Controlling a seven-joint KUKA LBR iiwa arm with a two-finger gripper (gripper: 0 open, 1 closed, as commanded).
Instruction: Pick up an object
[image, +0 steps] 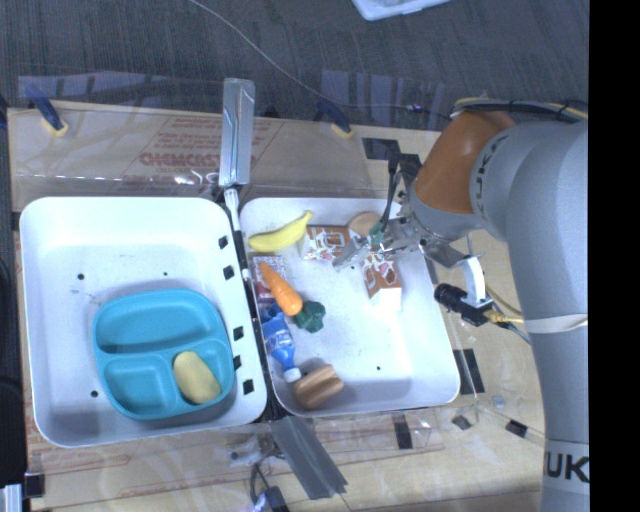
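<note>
The claw (372, 243) is low in the right bin (425, 345); I cannot tell how it is set. A small carton (384, 279) sits just beside it. Farther left are a banana (279, 234) and a carrot (282, 289).

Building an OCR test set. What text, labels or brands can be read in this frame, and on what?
"UK": white letters on the arm, cut off at the frame's edge.
"CHEMICAL...": faint red print on the clear sheet behind the bins; only a guess, the rest is too blurred.
Small carton and flat packet in the right bin: printed, unreadable.
Blue bottle label: too small.
</note>
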